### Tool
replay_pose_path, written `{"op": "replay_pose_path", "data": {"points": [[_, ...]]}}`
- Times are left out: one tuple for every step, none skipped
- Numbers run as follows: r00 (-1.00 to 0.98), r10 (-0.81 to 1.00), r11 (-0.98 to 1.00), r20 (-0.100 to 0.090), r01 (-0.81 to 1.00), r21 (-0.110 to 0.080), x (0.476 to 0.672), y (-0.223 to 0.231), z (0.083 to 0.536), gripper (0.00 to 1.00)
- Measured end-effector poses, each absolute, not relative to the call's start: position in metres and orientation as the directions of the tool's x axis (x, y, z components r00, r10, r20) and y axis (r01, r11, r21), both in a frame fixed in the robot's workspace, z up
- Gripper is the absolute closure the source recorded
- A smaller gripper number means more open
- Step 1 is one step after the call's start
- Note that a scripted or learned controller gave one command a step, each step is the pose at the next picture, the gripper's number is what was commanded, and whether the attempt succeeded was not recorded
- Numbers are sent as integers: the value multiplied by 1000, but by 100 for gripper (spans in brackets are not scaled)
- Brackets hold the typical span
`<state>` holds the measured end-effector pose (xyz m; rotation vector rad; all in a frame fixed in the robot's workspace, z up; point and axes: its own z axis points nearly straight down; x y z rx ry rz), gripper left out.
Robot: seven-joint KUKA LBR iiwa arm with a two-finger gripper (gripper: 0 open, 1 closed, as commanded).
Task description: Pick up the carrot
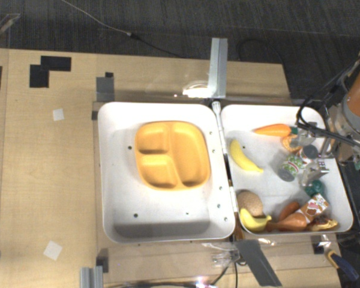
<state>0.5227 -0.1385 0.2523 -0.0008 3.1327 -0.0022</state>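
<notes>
Carrot (272,129) lies loose at far side of right bin (261,182); tool (309,155) near it, grip state unclear. Pick not done.

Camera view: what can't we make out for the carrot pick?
- Hand: blurred among clutter in the right bin; finger state unreadable.
- Carrot: its right end runs into the hand's hardware; contact unclear.
- Toy heap in the near corner: pieces overlap, too small to identify.
- Arm: cut off by the right edge.
</notes>
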Motion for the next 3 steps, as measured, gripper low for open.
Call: {"op": "replay_pose_path", "data": {"points": [[-988,-155,988,-3,-155,1,593,-136,164,0],[-982,-188,982,-13,-188,-4,664,-147,90,0],[-917,-398,917,-11,-398,-7,672,-89,90,0]]}}
